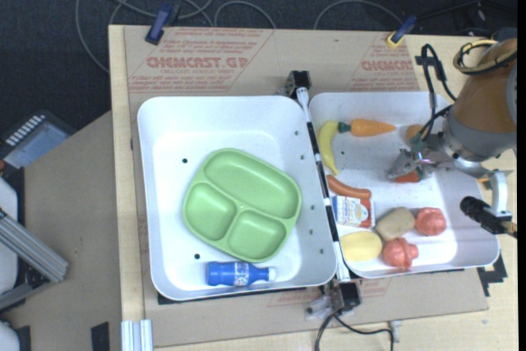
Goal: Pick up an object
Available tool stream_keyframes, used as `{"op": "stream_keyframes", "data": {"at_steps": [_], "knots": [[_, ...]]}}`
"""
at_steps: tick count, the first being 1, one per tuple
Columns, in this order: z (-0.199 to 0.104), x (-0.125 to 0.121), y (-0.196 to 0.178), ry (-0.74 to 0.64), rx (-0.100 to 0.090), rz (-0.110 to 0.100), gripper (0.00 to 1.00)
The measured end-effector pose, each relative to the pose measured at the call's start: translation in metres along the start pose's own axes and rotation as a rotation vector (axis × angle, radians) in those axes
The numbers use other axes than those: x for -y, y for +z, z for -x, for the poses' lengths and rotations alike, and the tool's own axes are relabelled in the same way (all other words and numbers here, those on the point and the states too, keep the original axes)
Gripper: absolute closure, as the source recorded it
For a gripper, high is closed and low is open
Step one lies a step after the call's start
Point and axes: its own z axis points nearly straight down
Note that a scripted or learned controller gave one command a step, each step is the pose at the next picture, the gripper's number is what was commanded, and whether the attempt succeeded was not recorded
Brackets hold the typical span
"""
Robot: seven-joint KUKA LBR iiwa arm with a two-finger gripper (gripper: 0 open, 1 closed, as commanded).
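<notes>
right bin [386,104] crowded, left bin's [164,127] corners free

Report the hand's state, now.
Hand: low in the right bin, near the carrot; whether it is open, shut or holding something cannot be told.

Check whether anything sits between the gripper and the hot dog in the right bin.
Nothing visible does. The gripper is low in the right bin, and bare white floor runs from it down-left to the hot dog. The banana and carrot lie off that line, toward the bin's far side.
</notes>
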Motion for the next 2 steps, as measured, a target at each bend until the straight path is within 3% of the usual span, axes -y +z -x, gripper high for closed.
{"op": "stream_keyframes", "data": {"at_steps": [1,2], "knots": [[-0.054,0.036,0.010,-0.001,-0.001,0.000,1.00],[-0.125,0.024,-0.091,-0.003,-0.001,0.000,1.00]]}}
